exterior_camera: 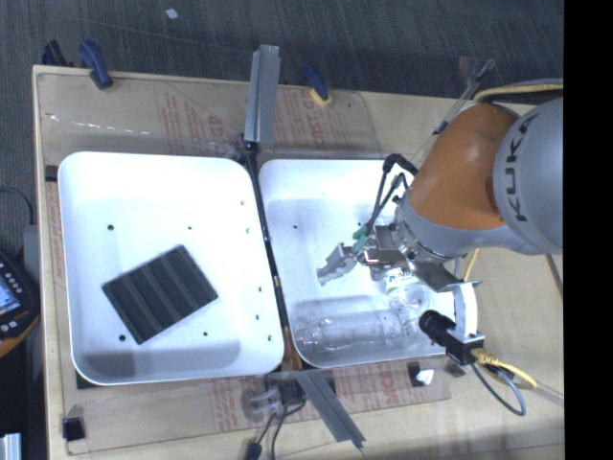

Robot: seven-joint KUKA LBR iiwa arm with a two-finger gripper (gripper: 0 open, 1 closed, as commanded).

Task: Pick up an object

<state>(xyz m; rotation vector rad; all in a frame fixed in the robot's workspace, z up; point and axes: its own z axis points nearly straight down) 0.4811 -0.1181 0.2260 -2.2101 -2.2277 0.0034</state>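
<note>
A clear plastic bottle [352, 333] lies on its side along the front wall of the right bin [297, 199]. Its neck end points right, up toward the arm's wrist. My gripper [332, 264] hangs over the middle of the right bin, just behind the bottle and pointing left. Nothing can be seen held in it. A black ribbed rectangular slab [159, 292] lies flat in the front half of the left bin [144, 175], turned at a slant.
The two bins meet at a dark divider [265, 247]. A grey bar [261, 94] stands behind them, and blue clamps [96, 63] grip the bench's back edge. The orange and grey arm [479, 180] covers the right bin's right side.
</note>
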